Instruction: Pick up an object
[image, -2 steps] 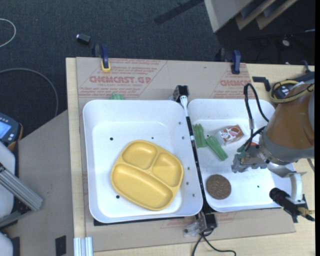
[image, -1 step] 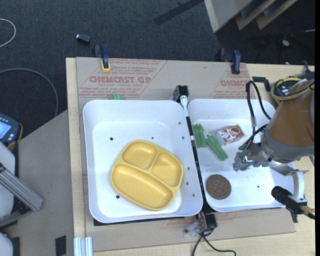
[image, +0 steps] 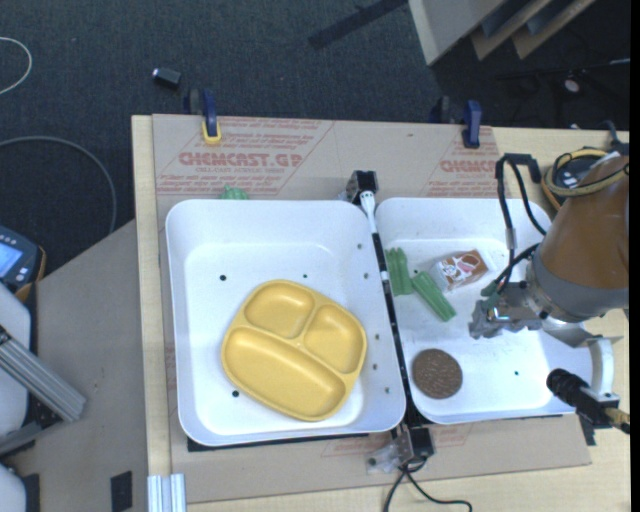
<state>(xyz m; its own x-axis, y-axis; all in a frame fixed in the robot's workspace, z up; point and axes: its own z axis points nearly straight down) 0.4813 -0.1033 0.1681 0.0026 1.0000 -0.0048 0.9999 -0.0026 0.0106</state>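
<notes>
Pincer (image: 487, 322) hovers low in the right bin (image: 520, 385); cannot tell its state. Nearest candidates: brown disc (image: 437, 372) just below-left, flat, likely stiff, hard to pinch except at the rim. Green sticks (image: 420, 286) look light, graspable across the width. Snack packet (image: 461, 268) probably soft, crinkly. Yellow tray (image: 294, 347) sits in the left bin (image: 200, 330).

Even, bright overhead light washes my two white bins (image: 270, 225) nearly flat (their walls verge on glare). Shadows are soft and short. The dark floor (image: 80, 60) stays dim. Everything looks slightly soft, and my arm (image: 590, 250) is blurriest at the frame's edge.
</notes>
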